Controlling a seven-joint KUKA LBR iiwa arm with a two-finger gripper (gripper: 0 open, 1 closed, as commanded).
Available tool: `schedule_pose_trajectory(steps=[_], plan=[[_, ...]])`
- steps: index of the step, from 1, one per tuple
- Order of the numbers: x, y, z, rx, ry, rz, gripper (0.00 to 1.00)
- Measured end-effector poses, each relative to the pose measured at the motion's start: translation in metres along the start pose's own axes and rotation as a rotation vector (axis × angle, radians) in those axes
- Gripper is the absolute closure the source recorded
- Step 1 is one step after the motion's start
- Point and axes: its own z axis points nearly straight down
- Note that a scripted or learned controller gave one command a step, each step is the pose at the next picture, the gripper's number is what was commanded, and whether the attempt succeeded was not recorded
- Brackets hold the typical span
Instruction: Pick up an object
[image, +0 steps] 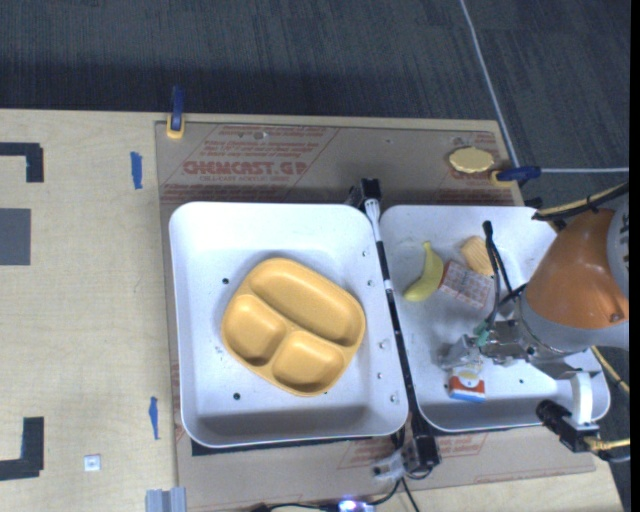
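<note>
The fingers (462, 352) hang low in the right bin (520, 410), right of centre in the frame; whether they are spread or pressed together cannot be told, as they blur into clutter. Just below them lies a small white, orange and blue object (466, 386). Up and left sit a yellow banana (427, 275), a patterned packet (467, 283) and a tan piece (478, 256). The left bin (200, 240) holds a yellow divided tray (292, 325) on the pale surface (80, 330).
</note>
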Motion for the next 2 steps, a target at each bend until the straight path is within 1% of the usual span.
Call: schedule_pose_trajectory(steps=[1,2], plan=[[0.001,0.002,-0.010,-0.007,0.000,-0.001,1.00],[0.141,0.025,-0.099,0.000,0.002,-0.003,1.00]])
